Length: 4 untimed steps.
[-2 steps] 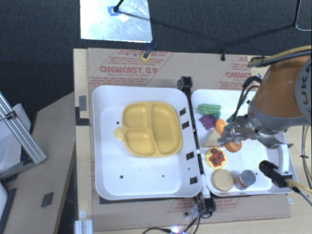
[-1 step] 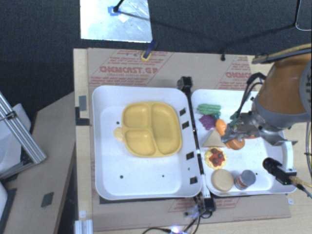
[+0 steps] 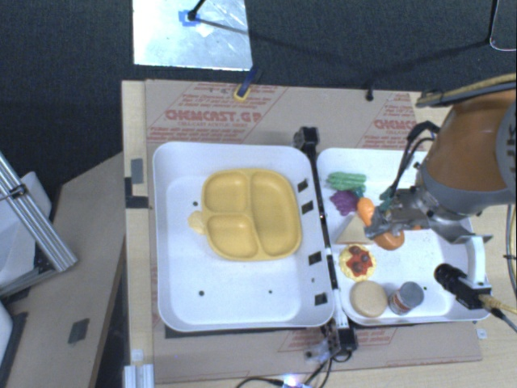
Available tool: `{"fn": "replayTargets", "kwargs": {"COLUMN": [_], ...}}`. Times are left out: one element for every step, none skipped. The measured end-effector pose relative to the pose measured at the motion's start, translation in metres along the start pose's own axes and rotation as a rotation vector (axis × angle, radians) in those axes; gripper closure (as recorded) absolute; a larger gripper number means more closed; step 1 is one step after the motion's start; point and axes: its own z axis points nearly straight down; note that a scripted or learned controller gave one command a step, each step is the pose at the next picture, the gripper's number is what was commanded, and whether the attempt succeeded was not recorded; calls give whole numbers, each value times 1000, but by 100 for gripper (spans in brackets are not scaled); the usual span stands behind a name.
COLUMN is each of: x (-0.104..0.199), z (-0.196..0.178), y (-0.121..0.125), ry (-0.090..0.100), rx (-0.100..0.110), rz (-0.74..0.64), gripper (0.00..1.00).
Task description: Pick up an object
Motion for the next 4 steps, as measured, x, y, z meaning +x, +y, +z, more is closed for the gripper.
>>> {"fn": "replayTargets", "kwargs": {"x": [9,0,0,-2], "z": [8,3,19,18], "y": [2,-10,3,4], "ry": [0,0,-1,-1], "rx": [1,1,2,1], "rz": [0,5,4,4], "gripper": [100,100,100,100]}}
